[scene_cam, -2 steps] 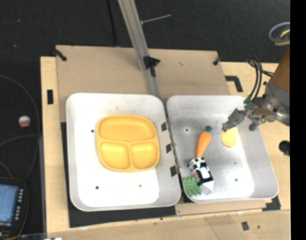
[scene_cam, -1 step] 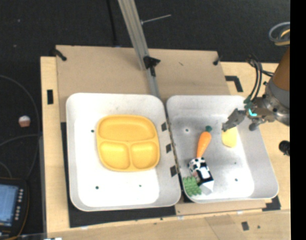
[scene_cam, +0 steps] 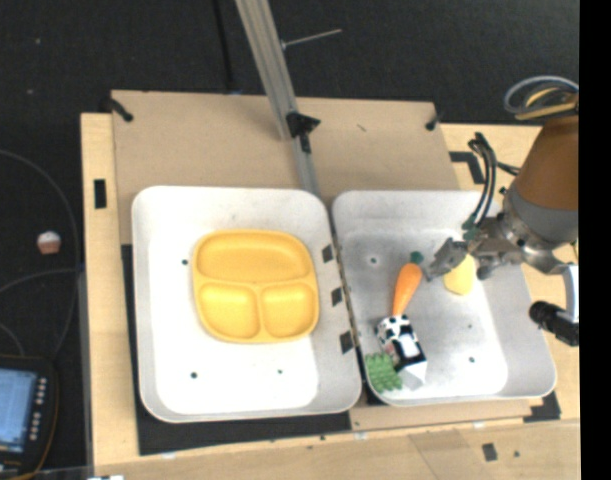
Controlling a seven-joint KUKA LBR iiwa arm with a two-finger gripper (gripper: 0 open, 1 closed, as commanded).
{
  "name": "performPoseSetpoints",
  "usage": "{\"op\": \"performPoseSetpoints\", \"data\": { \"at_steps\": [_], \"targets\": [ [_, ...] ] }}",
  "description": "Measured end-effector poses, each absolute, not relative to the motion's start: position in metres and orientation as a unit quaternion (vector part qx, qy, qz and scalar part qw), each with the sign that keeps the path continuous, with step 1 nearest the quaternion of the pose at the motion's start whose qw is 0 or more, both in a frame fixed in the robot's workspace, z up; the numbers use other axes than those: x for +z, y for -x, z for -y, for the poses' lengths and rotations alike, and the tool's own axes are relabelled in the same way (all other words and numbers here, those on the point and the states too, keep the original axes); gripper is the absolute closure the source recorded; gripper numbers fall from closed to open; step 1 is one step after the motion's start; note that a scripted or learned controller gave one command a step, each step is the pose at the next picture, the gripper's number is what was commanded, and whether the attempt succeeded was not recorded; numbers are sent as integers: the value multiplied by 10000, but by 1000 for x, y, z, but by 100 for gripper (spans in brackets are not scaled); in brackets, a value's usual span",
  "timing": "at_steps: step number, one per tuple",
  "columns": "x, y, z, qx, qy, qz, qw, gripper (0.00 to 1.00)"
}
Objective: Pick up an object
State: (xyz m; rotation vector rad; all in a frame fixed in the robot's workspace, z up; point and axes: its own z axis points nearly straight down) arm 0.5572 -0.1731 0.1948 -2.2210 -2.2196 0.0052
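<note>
While the jaws' state stays unclear, the yellow object (scene_cam: 459,279) lies beneath them — touching.

The bench (scene_cam: 100,298) bears two white bins (scene_cam: 165,368) (scene_cam: 515,368) side by side.

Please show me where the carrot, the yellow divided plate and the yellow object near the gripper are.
carrot (scene_cam: 406,288): camera view, middle of its orange body.
yellow divided plate (scene_cam: 255,284): camera view, central divider.
yellow object (scene_cam: 459,279): camera view, its visible middle.

Two bins side by side on the surface (scene_cam: 100,268), divided plate (scene_cam: 255,284) in left bin (scene_cam: 165,368), carrot (scene_cam: 406,286), lemon (scene_cam: 459,278), cow toy (scene_cam: 401,345) in right bin (scene_cam: 505,358).
</note>
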Motion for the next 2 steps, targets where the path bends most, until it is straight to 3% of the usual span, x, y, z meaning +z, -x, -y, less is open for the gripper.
{"op": "performPoseSetpoints", "data": {
  "at_steps": [2],
  "targets": [
    [99,-547,172,14,7075,7067,-1,0]
  ]
}}
